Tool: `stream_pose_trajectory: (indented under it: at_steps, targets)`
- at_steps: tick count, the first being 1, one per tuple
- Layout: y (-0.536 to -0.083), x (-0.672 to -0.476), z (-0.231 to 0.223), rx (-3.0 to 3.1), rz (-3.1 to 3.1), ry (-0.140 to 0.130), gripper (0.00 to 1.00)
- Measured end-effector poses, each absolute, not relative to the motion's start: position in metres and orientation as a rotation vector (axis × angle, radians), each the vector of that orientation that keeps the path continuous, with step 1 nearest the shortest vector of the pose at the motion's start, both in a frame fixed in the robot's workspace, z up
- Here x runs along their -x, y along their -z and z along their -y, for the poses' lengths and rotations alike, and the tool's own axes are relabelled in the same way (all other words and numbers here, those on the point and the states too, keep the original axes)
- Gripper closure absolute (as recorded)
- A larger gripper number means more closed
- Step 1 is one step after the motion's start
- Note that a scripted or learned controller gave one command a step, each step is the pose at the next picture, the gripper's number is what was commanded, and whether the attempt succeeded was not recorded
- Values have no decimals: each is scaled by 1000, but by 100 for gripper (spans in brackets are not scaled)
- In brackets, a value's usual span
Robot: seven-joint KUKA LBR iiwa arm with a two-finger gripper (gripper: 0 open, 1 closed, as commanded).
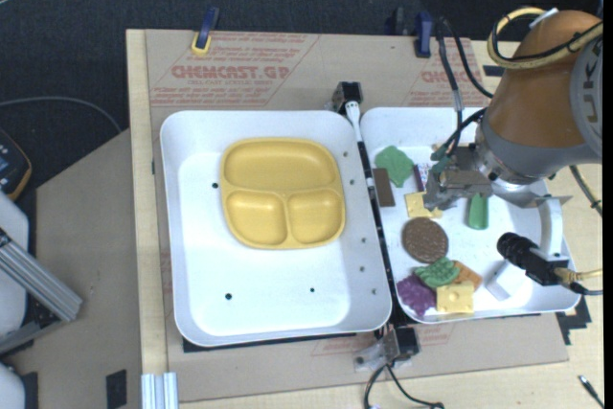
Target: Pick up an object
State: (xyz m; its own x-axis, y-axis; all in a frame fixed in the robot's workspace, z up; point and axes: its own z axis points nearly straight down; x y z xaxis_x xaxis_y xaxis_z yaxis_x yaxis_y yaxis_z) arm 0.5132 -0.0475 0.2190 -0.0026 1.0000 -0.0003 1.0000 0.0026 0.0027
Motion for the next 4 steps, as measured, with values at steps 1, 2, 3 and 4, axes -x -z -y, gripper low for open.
stream_pose_trajectory:
  at_steps: [1,2,3,4]
  targets:
    - [-234,-513,63,-2220,-2218,-3,100]
    - [-219,-512,66,-2225,-2222,4,100]
    - [-218,-509,54,-2222,-2225,2,100]
    - [-215,-513,59,-2222,-2220,1,100]
